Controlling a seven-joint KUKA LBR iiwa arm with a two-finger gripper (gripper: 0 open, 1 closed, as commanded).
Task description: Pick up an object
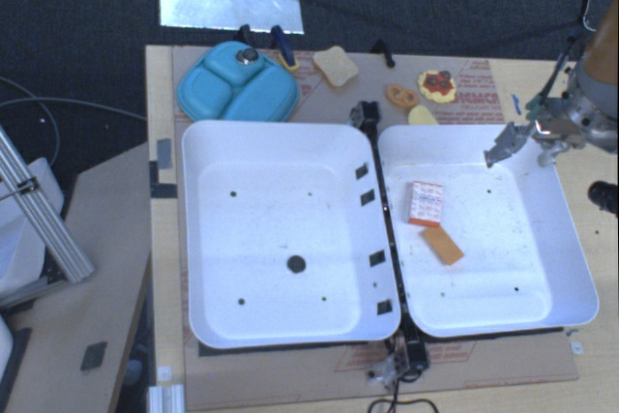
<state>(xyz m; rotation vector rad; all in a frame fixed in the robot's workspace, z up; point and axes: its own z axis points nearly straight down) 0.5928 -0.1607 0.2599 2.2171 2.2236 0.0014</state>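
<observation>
In the right bin [542,305] lie a small red-and-white box [426,204] and, just below it, an orange block [445,246]. A small dark round piece [296,264] rests in the left bin [213,208]. My gripper [524,150] hangs over the right bin's upper right corner, above and to the right of the box. It is open, with nothing between its fingers.
Behind the bins on the cardboard sit a blue compartment tray [237,84], a slice of toast [336,66], an orange piece [401,95], a round red-and-yellow toy [437,85] and a yellow piece [422,116]. A black divider with clips [379,208] runs between the bins.
</observation>
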